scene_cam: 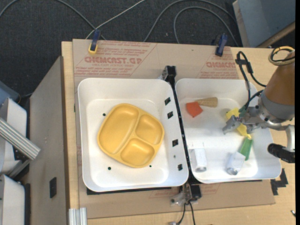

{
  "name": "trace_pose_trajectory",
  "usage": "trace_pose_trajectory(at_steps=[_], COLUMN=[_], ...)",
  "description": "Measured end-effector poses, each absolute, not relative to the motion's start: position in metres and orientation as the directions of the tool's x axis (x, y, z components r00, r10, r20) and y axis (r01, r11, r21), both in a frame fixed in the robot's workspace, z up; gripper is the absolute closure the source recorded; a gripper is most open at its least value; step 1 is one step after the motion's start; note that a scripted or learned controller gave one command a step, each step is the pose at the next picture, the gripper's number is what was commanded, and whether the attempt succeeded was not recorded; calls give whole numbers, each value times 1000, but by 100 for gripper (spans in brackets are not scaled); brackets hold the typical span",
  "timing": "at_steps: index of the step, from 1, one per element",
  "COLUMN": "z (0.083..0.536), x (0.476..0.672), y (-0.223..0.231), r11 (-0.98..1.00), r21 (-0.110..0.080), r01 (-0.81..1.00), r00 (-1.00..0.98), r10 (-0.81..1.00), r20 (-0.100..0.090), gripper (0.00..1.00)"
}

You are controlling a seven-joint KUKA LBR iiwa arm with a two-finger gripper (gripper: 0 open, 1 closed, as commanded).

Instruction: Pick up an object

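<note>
The right bin (262,172) holds several small objects. A red block (193,109) lies next to a tan wooden piece (208,102) at its back left. A yellow object (233,113) lies near the middle right, with a green object (246,146) in front of it. Near the front wall lie a grey-white object (234,162) and a white object (198,159). My gripper (230,124) hangs low over the right side of this bin, right beside the yellow object. The arm hides part of that object.
The left bin (89,125) holds a yellow divided plate (131,135). Black clips (169,72) sit along the wall between the two bins. Cables run over the bench at the back right, near the arm.
</note>
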State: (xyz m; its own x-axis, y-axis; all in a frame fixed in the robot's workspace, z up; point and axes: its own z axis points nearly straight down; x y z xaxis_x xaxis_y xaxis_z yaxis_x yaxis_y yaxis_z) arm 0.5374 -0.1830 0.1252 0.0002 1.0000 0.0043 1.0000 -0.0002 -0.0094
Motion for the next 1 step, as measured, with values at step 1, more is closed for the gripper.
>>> trace_pose_trajectory(at_steps=[1], z=[137], x=[539], y=[-183], r11=[1], r21=[-5], r01=[1000], r00=[-1], r10=[1000], r20=[3], gripper=[100])
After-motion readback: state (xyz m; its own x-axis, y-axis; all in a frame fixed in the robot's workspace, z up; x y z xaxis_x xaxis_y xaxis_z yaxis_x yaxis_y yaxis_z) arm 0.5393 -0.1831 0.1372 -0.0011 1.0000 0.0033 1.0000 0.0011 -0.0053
